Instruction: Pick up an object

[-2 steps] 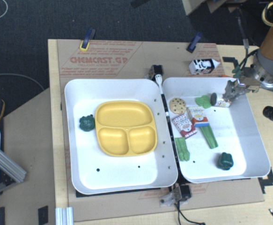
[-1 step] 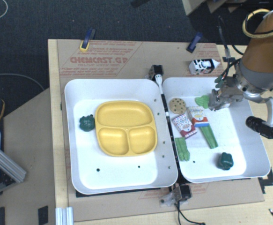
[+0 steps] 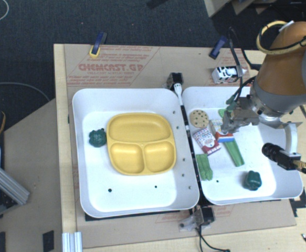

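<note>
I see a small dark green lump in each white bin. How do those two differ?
The green lump in the left bin lies alone beside the yellow divided plate, near that bin's left wall. The green lump in the right bin lies in the near right corner, with a green stick close by and the claw further up the bin. The right one looks a brighter green. Both are small, rounded, knobbly pieces, similar in size.
</note>
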Available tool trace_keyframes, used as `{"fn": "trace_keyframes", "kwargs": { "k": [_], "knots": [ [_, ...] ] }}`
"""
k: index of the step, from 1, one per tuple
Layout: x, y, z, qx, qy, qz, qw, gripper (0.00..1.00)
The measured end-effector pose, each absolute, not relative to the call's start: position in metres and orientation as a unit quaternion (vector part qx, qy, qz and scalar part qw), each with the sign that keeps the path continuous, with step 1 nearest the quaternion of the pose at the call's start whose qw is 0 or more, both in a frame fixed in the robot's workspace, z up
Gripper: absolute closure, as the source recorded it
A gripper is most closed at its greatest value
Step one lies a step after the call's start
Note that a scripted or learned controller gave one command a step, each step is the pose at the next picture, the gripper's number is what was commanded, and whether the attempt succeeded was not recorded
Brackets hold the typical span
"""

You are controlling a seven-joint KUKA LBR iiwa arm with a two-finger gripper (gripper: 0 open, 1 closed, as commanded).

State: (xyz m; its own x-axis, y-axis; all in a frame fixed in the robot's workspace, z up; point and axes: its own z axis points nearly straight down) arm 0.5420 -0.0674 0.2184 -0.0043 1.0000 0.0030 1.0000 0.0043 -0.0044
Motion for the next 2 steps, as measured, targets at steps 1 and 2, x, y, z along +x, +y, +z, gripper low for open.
{"fn": "trace_keyframes", "kwargs": {
  "k": [1, 2],
  "knots": [
    [0.527, -0.012, 0.214, -0.705, -0.709, 0.0002, 0.003, 1.0],
    [0.528, -0.015, 0.235, -0.707, -0.707, -0.0016, -0.002, 1.0]
  ]
}}
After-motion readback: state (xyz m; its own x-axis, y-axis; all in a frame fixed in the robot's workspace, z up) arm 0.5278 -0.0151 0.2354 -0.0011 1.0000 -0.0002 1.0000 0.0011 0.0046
